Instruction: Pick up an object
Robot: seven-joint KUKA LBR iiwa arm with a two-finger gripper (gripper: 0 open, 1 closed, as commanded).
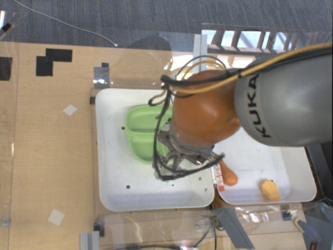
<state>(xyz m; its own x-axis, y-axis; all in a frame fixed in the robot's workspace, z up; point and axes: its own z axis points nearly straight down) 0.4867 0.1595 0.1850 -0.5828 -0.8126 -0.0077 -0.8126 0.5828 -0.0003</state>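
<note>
We see the gripper (174, 166) low in the left bin (112, 155), over a green dish (140, 132) whose long axis runs top to bottom; we cannot tell its state.

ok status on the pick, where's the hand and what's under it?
Hand low in left bin, at green tray's right edge. Grip unconfirmed. Carrot and yellow piece in right bin, untouched. Arm covers the tray's right side.
</note>
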